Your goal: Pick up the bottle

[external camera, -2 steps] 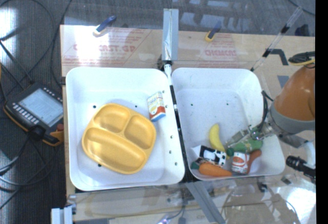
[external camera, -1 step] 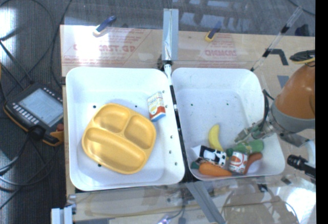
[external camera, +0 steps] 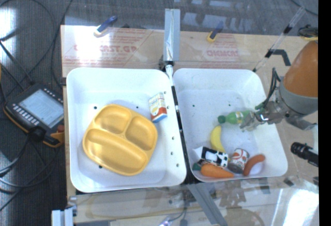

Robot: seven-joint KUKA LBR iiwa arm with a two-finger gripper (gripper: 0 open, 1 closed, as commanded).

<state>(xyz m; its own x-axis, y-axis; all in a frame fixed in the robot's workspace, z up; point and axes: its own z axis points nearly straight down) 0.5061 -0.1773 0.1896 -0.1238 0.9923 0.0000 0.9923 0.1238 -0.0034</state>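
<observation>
Plastic shows everywhere we look: a glossy yellow three-compartment plate point(external camera: 120, 138) in the left white bin point(external camera: 77, 116), and a clear green-capped bottle point(external camera: 236, 117) lying on its side near the right bin's point(external camera: 207, 85) right edge. We see the metal gripper point(external camera: 257, 118) touching the bottle's base; how far it is spread we cannot tell.

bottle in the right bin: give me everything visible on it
The bottle is small, pale translucent green, seemingly plastic, with a darker green cap on its left end. It lies on its side on the floor of the right bin, just above the banana. The gripper sits at its right end; whether they touch is unclear.
</observation>
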